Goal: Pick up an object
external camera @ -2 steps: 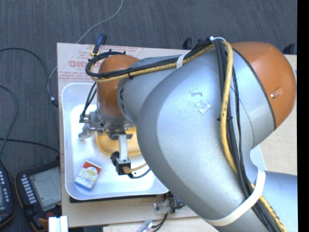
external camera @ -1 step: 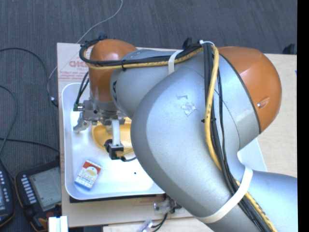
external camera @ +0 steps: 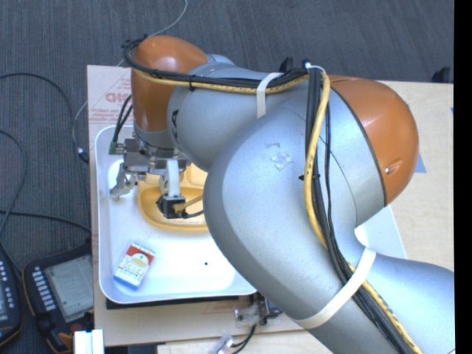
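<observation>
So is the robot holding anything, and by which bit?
Cannot tell: the gripper hangs right at the yellow dish, with the arm covering part of it. The small box lies apart, unheld.

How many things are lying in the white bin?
2. A yellow bowl sits mid-bin, partly under the arm. A small box lies near the bin's bottom-left corner. The arm covers a lot, so more may be hidden.

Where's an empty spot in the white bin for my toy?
Free: the bare floor of the white bin between the small box, the yellow dish and the arm. Crowded: the top, where the arm hangs over the dish.
</observation>
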You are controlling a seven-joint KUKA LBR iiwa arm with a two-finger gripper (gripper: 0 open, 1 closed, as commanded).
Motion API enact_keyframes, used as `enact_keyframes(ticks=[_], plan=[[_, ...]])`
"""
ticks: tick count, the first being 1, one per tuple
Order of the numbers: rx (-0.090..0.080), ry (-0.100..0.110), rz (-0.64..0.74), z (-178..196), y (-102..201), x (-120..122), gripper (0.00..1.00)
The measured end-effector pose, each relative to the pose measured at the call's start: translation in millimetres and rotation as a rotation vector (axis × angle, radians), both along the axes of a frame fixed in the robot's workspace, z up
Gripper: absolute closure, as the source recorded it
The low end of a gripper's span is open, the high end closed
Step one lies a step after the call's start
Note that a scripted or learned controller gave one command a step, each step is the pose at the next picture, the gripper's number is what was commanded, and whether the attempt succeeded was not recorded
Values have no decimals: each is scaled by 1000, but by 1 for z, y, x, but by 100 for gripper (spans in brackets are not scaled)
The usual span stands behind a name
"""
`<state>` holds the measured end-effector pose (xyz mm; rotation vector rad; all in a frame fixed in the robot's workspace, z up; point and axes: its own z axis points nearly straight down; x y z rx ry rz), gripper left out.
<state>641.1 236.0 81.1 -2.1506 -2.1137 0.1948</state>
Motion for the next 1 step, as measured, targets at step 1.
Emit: enact_keyframes(ticks=[1], plan=[[-8,0,-2,-1,3,0,0]])
